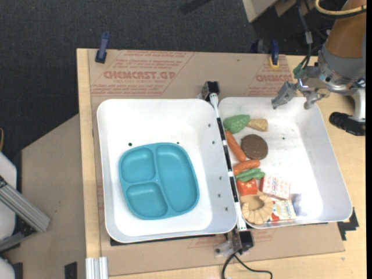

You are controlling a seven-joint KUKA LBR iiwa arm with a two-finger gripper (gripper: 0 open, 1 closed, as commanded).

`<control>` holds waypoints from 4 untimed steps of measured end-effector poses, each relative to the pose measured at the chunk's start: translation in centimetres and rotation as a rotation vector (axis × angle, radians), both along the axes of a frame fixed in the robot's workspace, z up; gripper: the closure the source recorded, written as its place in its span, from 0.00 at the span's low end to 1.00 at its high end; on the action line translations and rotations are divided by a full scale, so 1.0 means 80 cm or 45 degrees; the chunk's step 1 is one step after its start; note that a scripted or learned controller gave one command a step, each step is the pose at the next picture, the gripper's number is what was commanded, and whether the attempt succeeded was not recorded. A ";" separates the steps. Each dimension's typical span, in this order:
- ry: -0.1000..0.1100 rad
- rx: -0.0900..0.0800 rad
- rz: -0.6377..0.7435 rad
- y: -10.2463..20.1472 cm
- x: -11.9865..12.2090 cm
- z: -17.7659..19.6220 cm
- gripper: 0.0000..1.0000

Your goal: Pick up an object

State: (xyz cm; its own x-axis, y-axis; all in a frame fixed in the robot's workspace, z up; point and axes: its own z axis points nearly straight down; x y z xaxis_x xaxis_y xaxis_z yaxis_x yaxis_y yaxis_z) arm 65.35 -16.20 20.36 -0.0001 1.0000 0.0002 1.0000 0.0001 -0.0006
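The pincer [297, 95] is hovering, fingers apart and holding nothing, over the right bin's [325, 156] far edge. The toy foods [254, 146] are lying along that bin's left wall (packed tight), so it should be descending on the brown round piece, which is sitting freest.

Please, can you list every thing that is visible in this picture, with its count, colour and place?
bins: 2, white, side by side on the bench
tray: 1, teal, three compartments, in the left bin
toy foods: a pile of about ten, green, orange, brown, red, tan, along the left side of the right bin
board: 1, tan with red print, under the bins
clamps: 2, one blue, one yellow, at the board's far edge
arm: 1, grey with orange band, upper right
gripper: 1, grey, over the right bin's far edge, fingers open, holding nothing
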 end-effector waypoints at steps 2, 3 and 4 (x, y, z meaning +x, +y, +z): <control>-0.007 -0.001 0.002 0.087 -0.090 -0.145 0.00; -0.015 -0.004 -0.001 0.084 -0.087 -0.131 1.00; 0.010 0.001 -0.009 0.013 -0.187 -0.150 1.00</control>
